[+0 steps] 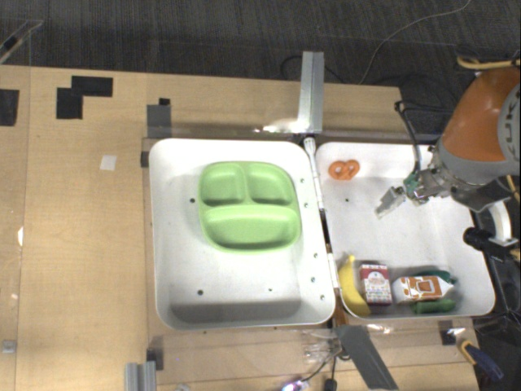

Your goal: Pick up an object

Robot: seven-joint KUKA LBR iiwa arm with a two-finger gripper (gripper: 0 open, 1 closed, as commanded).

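The gripper [391, 201] hangs over the bare floor of the right bin [423, 243], reaching in from the right on the grey arm [480, 145] with its orange band. Whether the fingers are spread or closed I cannot tell; they show as one pale blur, and nothing is seen held between them.

Up and to the left of the fingers, near the bin's far edge, lies a small orange pretzel-shaped piece [344, 169], apart from them. Well below the fingers, along the bin's near wall, a row of things lies close together: a banana [349, 285], a small red-and-white carton [374, 284], an orange-and-white carton [421, 286] and a green piece [432, 305] under it.

Far to the left of the fingers, the left bin [175, 243] holds a green divided tray [247, 204] on the bench [73, 235]
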